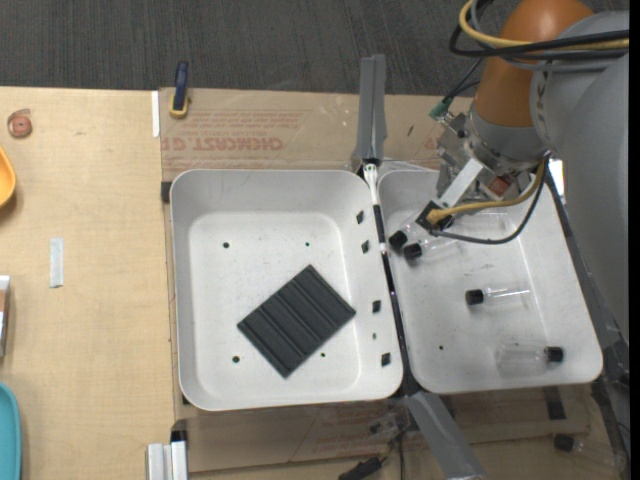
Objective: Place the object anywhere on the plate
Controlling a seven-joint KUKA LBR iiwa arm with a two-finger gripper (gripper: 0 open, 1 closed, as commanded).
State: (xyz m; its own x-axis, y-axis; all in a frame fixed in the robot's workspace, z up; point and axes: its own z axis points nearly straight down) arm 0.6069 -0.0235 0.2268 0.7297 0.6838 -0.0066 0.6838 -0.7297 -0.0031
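Overhead view of a table (90, 218) bearing two shallow white bins side by side. The left bin (190, 268) contains the plate (296, 320), a dark grey ribbed rectangle lying flat and turned diagonally, nearer the bin's front wall than its rear. The right bin (575, 298) contains the candidate objects, all well apart from the plate. The middle vial (495, 295) is a clear tube with a black cap, lying on its side near the bin's centre. The front vial (530, 356) is also clear and black-capped, and lies near the front right corner. Two small black pieces (405, 245) lie just beside the wall shared by the bins; whether they belong to a third vial cannot be told. The grey arm (590, 78), with its orange band (535, 33), reaches over the rear of the right bin. The claw (480, 178) hangs above that bin's back portion, near the black pieces but apart from both vials. Its opening is hidden by the wrist, so whether it is wide or narrow cannot be told, and nothing is seen held in it. A cardboard sheet (260, 133) with red lettering lies under the bins, and a blue-handled clamp (180, 86) sits at its rear left corner.
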